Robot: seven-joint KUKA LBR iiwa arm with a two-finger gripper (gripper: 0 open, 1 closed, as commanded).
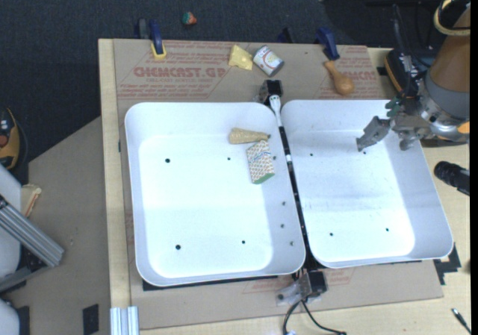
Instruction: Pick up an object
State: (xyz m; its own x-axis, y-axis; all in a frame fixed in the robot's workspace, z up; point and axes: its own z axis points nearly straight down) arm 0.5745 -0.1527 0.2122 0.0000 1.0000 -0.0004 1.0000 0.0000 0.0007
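Two objects lie in the left bin point(149, 199) near its upper right corner: a tan bread-like piece point(247, 136) and, just below and touching it, a patterned green-and-white packet point(260, 161). My gripper point(388, 134) hangs over the upper right part of the right bin point(418, 236), far to the right of both objects. Its fingers point(370, 136) point down-left and are spread apart with nothing between them.
On the cardboard behind the bins lie a yellow wedge point(240, 58), a small white can point(267, 61) and a wooden piece point(340, 78). Blue clamps point(156, 36) hold the board's back edge. A black-and-white tool point(273, 95) lies at the seam between the bins.
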